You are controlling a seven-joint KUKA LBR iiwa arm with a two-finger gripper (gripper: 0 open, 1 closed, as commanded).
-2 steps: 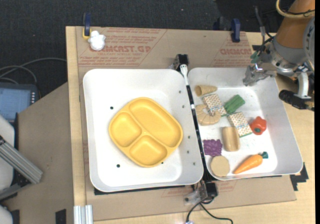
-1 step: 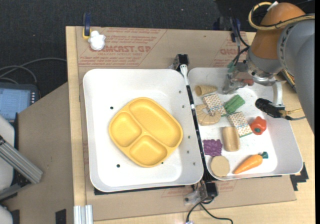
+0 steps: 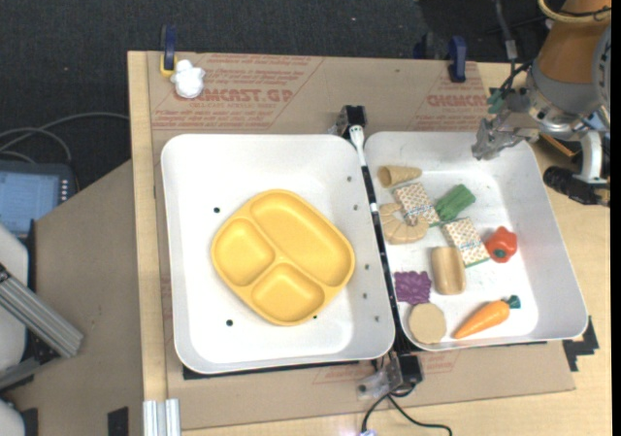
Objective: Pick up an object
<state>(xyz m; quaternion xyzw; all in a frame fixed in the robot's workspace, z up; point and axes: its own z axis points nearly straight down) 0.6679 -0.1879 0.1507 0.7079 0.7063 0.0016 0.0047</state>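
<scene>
My gripper (image 3: 488, 145) hangs over the far right corner of the right bin (image 3: 553, 230), above bare white floor, with nothing seen between its fingers. Toy foods lie in that bin below and to the left of it: a cone-shaped piece (image 3: 399, 175), a green pickle (image 3: 453, 201), two patterned cracker packets (image 3: 413, 203) (image 3: 466, 241), a tan biscuit (image 3: 396, 223), a red pepper (image 3: 501, 244), a tan bread roll (image 3: 447, 270), purple grapes (image 3: 412, 286), a round cookie (image 3: 427, 323) and an orange carrot (image 3: 485, 317).
The left bin (image 3: 184, 191) holds a yellow three-compartment plate (image 3: 281, 255). A small white figure (image 3: 186, 81) sits on the cardboard at the back left. Clamps (image 3: 456, 63) stand along the bench's far edge. The arm's grey and orange body (image 3: 572, 46) fills the upper right.
</scene>
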